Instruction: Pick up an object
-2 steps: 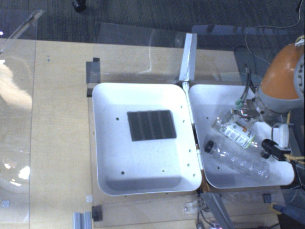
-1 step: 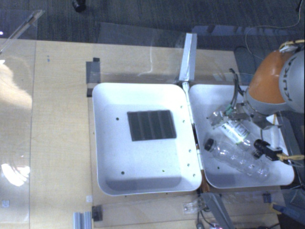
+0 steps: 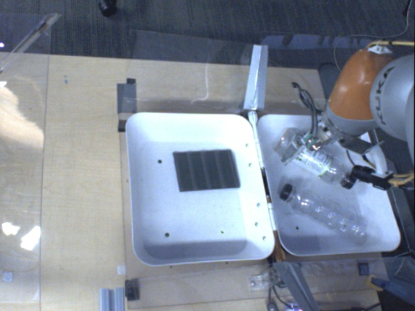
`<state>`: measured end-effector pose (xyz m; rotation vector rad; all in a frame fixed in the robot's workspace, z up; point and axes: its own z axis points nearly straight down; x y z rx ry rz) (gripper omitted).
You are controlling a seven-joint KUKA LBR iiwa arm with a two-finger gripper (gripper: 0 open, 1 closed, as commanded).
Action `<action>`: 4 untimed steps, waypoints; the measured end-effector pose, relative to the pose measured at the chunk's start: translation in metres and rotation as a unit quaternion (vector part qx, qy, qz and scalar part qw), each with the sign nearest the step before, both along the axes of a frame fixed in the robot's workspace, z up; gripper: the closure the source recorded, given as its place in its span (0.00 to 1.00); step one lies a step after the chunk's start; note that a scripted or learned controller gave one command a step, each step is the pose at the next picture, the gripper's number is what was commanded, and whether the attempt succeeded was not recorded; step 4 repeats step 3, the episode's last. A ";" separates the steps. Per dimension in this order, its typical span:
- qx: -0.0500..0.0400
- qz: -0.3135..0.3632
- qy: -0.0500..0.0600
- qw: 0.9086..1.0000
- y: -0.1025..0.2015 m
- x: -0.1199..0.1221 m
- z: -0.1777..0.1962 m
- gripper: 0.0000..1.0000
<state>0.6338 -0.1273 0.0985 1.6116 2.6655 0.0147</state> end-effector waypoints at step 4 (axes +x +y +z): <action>0.002 0.030 0.009 1.000 0.053 0.025 0.090 1.00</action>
